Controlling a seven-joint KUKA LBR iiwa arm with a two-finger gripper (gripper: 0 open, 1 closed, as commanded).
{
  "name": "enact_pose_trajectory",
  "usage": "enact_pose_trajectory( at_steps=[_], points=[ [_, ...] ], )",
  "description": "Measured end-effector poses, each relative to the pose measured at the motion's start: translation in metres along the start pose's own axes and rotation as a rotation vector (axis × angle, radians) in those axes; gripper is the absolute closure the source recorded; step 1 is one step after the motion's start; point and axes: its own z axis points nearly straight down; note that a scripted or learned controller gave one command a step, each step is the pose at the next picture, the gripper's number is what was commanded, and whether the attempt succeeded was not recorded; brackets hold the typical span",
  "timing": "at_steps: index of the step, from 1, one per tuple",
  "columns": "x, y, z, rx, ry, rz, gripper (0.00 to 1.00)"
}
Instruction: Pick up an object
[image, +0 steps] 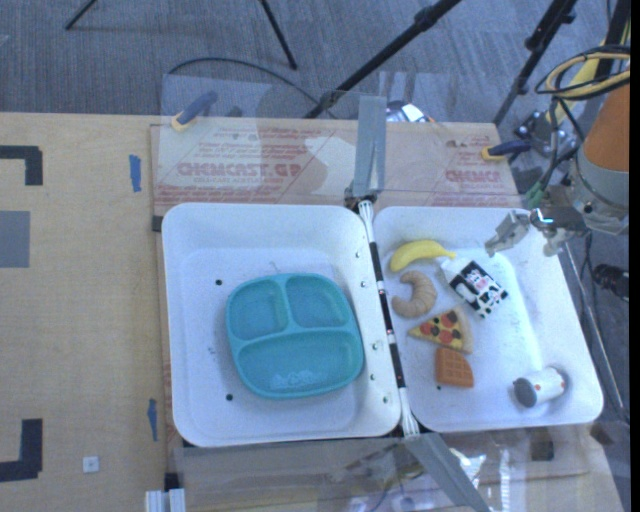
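Note:
My gripper (527, 238) hangs over the far right part of the right bin (570, 330), open, with nothing between its fingers. Just left of and below it lies a black-and-white milk carton (477, 287). A yellow banana (420, 252) and a tan croissant (415, 293) lie near the bin's left wall. Toward the front are a pizza slice (443, 330) and an orange waffle (453, 369). A small white cup (538, 386) lies on its side at the front right corner.
The left bin (190, 300) holds a teal divided plate (294, 334). A raised divider (380, 300) separates the two bins. Clear panels and a grey post (370, 150) stand behind them. Cables and the arm crowd the far right.

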Motion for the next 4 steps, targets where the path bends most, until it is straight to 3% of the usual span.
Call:
enact_pose_trajectory(
  at_steps=[1, 2, 3, 4],
  points=[
    [0.010, 0.007, 0.110, -0.002, -0.001, 0.022, 0.00],
    [0.084, 0.011, 0.125, -0.002, 0.000, -0.091, 0.00],
    [0.054, -0.060, 0.124, -0.003, -0.001, -0.009, 0.00],
    [0.074, -0.090, 0.124, -0.005, 0.000, -0.063, 0.00]
  ],
)
